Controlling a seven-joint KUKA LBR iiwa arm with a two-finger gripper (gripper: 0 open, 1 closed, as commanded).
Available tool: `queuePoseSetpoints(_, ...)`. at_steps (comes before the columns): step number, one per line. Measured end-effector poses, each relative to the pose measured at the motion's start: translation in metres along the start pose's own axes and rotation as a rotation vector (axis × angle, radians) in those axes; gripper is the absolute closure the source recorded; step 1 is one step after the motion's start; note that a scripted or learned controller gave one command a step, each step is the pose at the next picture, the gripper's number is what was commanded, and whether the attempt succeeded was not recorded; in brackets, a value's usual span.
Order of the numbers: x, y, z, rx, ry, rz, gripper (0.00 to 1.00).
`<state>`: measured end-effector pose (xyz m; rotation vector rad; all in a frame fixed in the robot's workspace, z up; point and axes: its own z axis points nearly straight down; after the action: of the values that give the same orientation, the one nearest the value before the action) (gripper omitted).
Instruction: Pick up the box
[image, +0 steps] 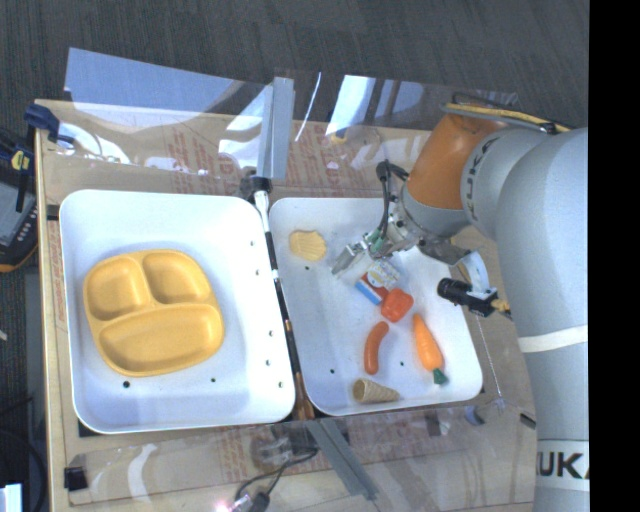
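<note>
I count two white bins side by side. The left bin carries one yellow divided tray, sitting toward its left half, with bare white floor to the right and near side of it. The right bin holds six loose things: one pale yellow chip-like piece far left, one sausage, one cone at the near edge, one small box (white with a blue end), one red piece touching it, and one carrot.

The gripper hangs in the far middle of the right bin, and the box lies just beside it on the near-right side, not between the fingers. From here I cannot tell whether the fingers are apart or together. Open floor lies left of the box, toward the bins' shared wall.
</note>
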<state>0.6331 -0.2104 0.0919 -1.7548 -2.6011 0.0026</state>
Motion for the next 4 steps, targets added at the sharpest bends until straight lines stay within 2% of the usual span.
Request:
queuePoseSetpoints(1, 0.013, -0.03, 0.0, -0.001, 0.0, 0.088, 0.0)
queuePoseSetpoints(2, 0.027, -0.063, 0.001, -0.001, -0.001, 0.119, 0.0)
queuePoseSetpoints(4, 0.049, -0.12, 0.001, 0.0, 0.0, 0.092, 0.0)
